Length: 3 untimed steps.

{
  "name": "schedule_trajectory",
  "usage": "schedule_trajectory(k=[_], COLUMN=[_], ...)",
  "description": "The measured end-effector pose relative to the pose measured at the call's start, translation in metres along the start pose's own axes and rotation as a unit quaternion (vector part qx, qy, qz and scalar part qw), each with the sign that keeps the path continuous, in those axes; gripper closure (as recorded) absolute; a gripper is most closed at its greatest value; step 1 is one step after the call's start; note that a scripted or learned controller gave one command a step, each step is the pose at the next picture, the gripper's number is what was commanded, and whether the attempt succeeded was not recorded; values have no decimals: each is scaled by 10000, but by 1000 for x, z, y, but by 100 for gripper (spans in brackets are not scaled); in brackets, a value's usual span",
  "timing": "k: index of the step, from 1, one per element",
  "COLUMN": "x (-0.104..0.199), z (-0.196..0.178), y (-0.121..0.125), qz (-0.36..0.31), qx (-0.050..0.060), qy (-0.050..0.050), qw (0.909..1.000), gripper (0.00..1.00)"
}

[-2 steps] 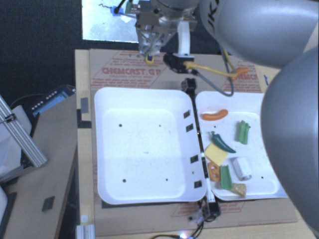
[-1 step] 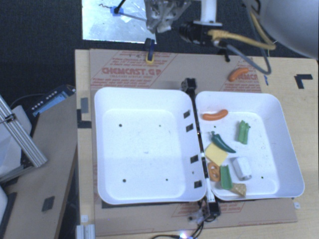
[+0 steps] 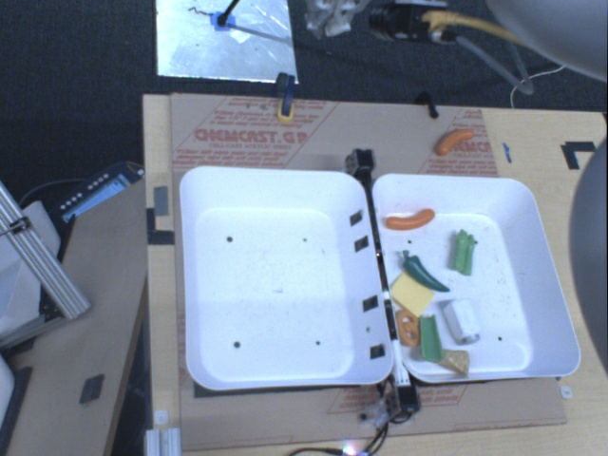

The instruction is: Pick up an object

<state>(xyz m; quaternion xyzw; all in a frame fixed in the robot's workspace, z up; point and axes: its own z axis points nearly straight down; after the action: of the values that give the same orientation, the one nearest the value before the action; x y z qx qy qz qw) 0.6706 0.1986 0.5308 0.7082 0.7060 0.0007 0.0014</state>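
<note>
The right bin point(image 3: 532, 255) holds several small toy foods. An orange sausage point(image 3: 408, 219) lies near its back left. A light green piece point(image 3: 463, 252) and a dark green pepper point(image 3: 424, 275) sit mid-bin. Toward the front lie a yellow wedge point(image 3: 412, 295), a white-grey cylinder point(image 3: 463, 320), a brown pretzel point(image 3: 408, 328), a green stick point(image 3: 430, 339) and a tan cracker point(image 3: 455, 360). My gripper point(image 3: 333, 6) hangs blurred far beyond the bins, at the top of the view, well away from every object.
The left bin point(image 3: 275, 274) adjoins the right one along a black clipped seam point(image 3: 372, 255). A second orange sausage point(image 3: 454, 142) lies on the cardboard behind the right bin. A yellow clamp point(image 3: 285, 100) and a shiny metal sheet point(image 3: 226, 25) lie further back.
</note>
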Motion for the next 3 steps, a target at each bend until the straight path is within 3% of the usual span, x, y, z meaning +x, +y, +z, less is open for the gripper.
schedule_trajectory(k=[1, 2, 3], x=[-69, -56, 43], z=[26, -6, 122], y=[-2, -2, -22], qz=[10, -34, -80], qx=[17, -12, 77], qy=[-6, 11, 9], qw=[10000, 10000, 9999], gripper=[100, 100, 100])
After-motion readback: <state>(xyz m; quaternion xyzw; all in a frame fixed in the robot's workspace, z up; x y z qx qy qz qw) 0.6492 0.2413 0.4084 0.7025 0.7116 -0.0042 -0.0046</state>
